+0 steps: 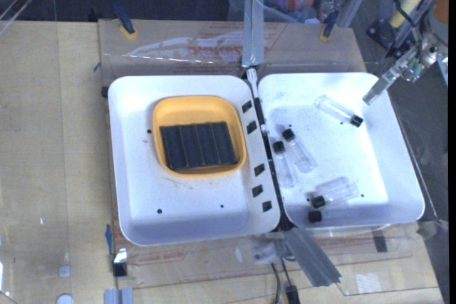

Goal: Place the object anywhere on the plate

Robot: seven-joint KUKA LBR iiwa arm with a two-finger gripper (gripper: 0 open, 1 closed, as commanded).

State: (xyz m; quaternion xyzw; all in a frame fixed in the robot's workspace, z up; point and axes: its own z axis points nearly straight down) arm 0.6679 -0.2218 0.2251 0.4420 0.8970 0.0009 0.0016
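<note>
The yellow plate (198, 135) sits in the left bin (135, 153), in the left half of the frame, with a dark ribbed rectangular insert (197, 144) lying across its middle. The right bin (399, 174) holds four clear vials with black caps, and nothing is on the plate apart from the insert, so by the look of things the task has not got past its picking stage.

The gripper (417, 64) hangs at the far right of the frame, over the upper right corner of the right bin, with a thin pale finger slanting down and to the left toward the bin. Whether the jaws are wide or narrow cannot be told from this slant, and no object shows between them.

The nearest candidate is the upper vial (336, 110), lying just below and to the left of the finger tip, close but apart from it. Its long axis runs from upper left to lower right, cap at the lower right end, nearest the gripper. Two more vials (292, 149) lie near the bins' shared divider (256, 146), and the lower vial (331, 192) rests by the bin's bottom edge.

The coming move likely turns on a short descent leftward and downward onto the upper vial, with the jaws set across its long axis. From there the plate lies well to the left, beyond the divider.
</note>
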